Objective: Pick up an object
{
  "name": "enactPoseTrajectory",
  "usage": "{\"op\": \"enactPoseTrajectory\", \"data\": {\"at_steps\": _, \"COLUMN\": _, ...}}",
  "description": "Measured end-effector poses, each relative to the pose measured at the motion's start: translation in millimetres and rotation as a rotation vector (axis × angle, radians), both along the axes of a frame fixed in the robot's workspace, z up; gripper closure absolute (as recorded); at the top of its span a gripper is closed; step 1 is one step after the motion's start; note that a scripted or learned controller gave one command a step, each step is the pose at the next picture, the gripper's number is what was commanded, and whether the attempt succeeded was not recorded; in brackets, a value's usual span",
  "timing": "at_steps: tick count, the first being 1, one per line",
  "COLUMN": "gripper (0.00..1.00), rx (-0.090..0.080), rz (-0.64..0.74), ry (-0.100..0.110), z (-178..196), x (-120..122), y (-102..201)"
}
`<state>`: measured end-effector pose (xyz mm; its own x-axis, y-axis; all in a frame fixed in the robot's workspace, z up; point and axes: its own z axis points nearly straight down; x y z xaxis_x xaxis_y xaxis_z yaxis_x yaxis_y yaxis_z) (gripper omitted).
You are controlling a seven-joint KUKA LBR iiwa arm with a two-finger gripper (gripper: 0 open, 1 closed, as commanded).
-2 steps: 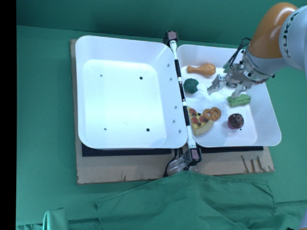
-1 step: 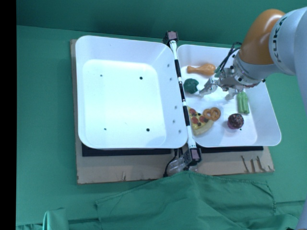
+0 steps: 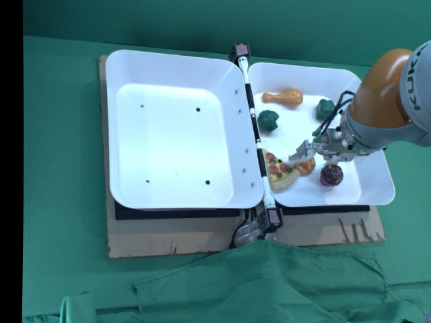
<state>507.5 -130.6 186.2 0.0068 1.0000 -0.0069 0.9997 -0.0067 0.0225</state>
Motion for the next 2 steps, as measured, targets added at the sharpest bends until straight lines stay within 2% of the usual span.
{"op": "enactPoseTrajectory", "data": {"at_steps": 1, "gripper": 1.00, "rx": -0.002, "rz": -0.001, "ry": -0.007, "z": 13, "x": 3, "y": -1}}
{"op": "enactPoseTrajectory", "data": {"at_steps": 2, "gripper": 1.00, "rx": 0.004, "rz": -0.014, "ry": 0.013, "z": 74, "x": -2, "y": 3}}
